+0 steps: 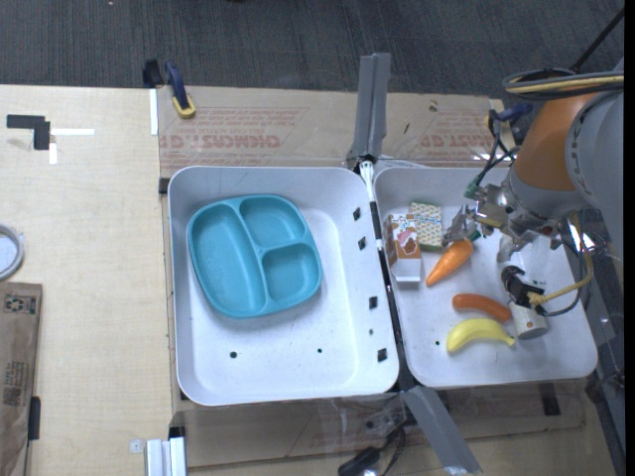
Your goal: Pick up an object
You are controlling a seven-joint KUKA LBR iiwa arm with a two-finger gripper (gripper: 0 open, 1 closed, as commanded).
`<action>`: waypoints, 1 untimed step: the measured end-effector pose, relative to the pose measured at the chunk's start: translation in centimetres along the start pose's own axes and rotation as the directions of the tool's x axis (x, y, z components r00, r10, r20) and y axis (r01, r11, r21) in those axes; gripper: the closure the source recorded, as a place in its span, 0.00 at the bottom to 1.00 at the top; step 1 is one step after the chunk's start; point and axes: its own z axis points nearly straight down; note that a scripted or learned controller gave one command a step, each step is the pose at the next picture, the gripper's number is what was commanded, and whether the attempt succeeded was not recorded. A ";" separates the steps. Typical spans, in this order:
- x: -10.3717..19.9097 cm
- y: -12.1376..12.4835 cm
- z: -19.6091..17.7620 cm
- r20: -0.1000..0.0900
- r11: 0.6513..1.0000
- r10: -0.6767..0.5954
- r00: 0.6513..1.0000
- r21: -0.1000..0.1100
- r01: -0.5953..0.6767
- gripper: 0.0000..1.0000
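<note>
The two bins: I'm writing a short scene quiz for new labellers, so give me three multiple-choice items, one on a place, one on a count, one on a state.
1. Where does the blue divided plate lie?
A. in the left bin
B. in the right bin
C. on the bench outside the bins

2. How many compartments does the plate have?
A. two
B. three
C. five

3. How does the banana lie?
A. lifted clear of the bin
B. flat on the right bin's floor
C. on the plate

Answers: 1 A, the plate sits alone inside the left bin's walls. 2 B, its ridges mark one long section and two smaller ones. 3 B, it rests on the white floor below the carrot, while the gripper is up by the carrot's top.
</note>
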 end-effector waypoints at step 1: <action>-2.9 0.7 -0.1 0.000 0.999 -0.035 0.999 -0.003 0.035 0.00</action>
